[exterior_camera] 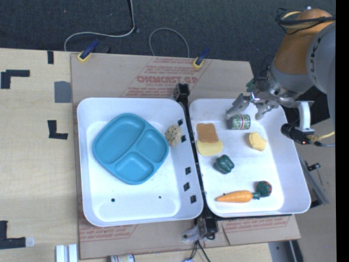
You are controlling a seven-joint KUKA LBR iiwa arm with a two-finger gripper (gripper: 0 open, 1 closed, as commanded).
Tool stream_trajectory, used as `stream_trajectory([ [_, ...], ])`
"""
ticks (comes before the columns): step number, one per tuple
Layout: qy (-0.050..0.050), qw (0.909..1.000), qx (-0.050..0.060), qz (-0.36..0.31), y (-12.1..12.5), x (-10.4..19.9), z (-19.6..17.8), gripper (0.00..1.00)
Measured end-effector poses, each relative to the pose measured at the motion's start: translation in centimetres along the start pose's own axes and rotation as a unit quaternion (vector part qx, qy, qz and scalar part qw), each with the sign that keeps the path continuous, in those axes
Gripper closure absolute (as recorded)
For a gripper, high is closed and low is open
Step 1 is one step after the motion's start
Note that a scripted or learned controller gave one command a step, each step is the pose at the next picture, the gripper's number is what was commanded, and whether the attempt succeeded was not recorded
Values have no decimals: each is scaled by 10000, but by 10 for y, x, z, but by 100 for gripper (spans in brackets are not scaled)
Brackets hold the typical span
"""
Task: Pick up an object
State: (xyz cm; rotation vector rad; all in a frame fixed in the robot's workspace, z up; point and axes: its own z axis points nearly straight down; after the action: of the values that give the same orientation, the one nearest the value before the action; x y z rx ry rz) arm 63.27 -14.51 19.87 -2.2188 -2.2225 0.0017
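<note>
Now the gripper (pixel 251 107) hangs with fingers spread over the right bin's (pixel 289 162) back edge, nothing between them; the small can (pixel 239 122) lies on its side just below, long axis running left-right.

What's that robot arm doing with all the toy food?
The arm's hand hangs open just above a small can in the right bin, not holding anything yet. A carrot, a green pepper and other toy food lie nearby. The left bin holds a blue plate.
</note>
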Motion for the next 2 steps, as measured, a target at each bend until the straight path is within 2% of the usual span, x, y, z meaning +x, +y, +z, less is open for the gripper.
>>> stream_trajectory([
  [1, 1, 10000, 83, 27, 12, -5, 95, 0],
  [2, 111, 9995, 297, 41, 26, -33, 117, 0],
])
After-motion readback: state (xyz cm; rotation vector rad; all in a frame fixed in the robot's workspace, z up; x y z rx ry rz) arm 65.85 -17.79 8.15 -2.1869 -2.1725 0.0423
